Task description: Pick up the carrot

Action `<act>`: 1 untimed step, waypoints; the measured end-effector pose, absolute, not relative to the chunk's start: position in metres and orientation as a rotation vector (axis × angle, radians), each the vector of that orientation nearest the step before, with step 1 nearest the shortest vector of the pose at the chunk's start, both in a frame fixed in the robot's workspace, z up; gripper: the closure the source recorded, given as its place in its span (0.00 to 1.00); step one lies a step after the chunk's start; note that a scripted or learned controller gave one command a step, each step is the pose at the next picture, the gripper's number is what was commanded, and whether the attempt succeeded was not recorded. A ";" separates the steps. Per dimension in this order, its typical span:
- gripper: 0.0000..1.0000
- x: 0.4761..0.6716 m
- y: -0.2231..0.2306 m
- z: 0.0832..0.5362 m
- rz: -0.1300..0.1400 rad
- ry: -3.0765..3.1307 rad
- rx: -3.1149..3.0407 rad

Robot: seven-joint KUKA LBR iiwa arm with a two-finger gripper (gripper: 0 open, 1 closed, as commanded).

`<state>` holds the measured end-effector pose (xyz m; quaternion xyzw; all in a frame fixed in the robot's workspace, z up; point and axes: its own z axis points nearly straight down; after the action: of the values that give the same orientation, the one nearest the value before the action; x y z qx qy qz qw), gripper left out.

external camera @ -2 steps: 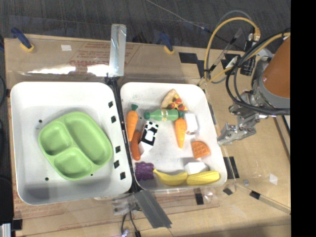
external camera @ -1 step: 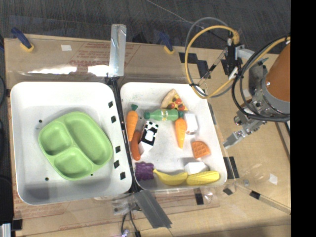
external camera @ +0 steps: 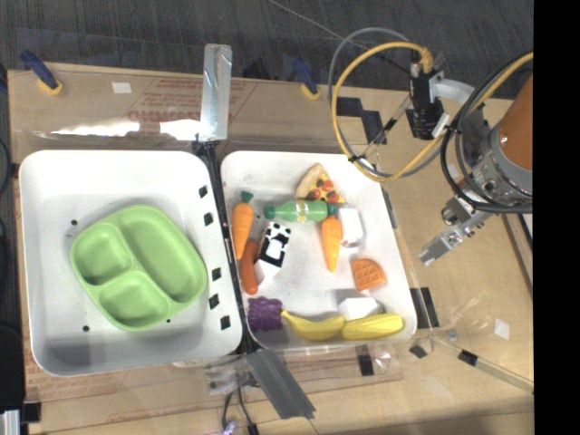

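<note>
Two carrots lie in the right bin [external camera: 385, 208]. One carrot [external camera: 242, 227] rests along the bin's left wall, green top pointing to the far side. The other carrot [external camera: 331, 242] lies in the middle, just below a green bottle [external camera: 300, 210], its tip pointing toward the near side. My gripper [external camera: 449, 238] hangs outside the right bin, above the bench to the right of the bin's right wall, well apart from both carrots. Nothing shows in it.
The right bin also holds a pizza slice [external camera: 316, 184], a black-and-white box [external camera: 275, 246], a white cube [external camera: 352, 227], an orange waffle [external camera: 369, 274], purple grapes [external camera: 265, 313], a banana [external camera: 308, 325] and corn [external camera: 372, 326]. A green divided plate [external camera: 136, 265] sits in the left bin [external camera: 41, 188]. Yellow cable [external camera: 362, 62] loops behind.
</note>
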<state>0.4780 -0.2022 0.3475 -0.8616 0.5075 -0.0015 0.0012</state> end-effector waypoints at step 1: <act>1.00 0.477 -0.191 0.262 0.007 0.977 -2.983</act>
<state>0.4769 -0.1913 0.2622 -0.9503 0.3112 0.0023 0.0015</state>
